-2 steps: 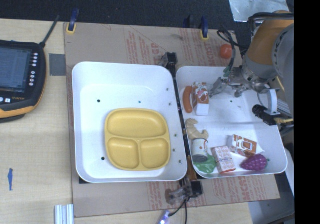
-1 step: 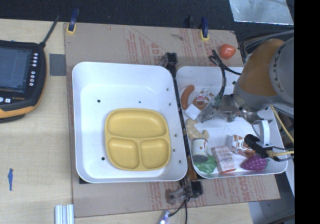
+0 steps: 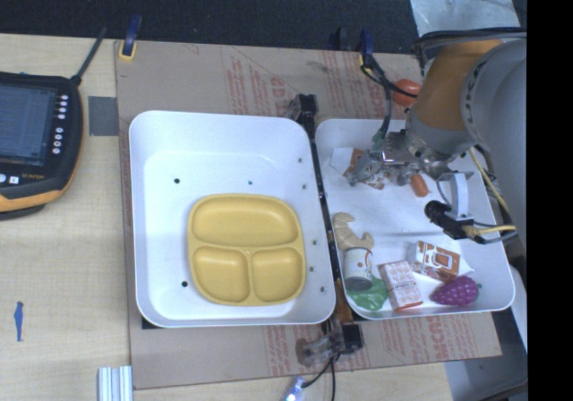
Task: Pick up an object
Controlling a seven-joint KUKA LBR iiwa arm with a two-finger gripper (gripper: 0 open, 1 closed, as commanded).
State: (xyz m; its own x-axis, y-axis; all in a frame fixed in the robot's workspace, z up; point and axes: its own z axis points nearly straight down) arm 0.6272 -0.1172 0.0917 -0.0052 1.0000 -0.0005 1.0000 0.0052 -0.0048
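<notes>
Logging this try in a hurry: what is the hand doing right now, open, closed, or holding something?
Hand: low at the back of the right bin; open, closed or holding, it cannot be told from this view.

**Two bins, side by side**

A divided tray (image 3: 246, 249) lies in the left bin (image 3: 161, 135) toward 6 o'clock. The right bin (image 3: 501, 287) holds a toy dog (image 3: 349, 231), can (image 3: 357, 267), two cartons (image 3: 401, 284) and grapes (image 3: 455, 290) around 6 o'clock. A teach pendant (image 3: 31, 140) sits at 9 o'clock.
</notes>
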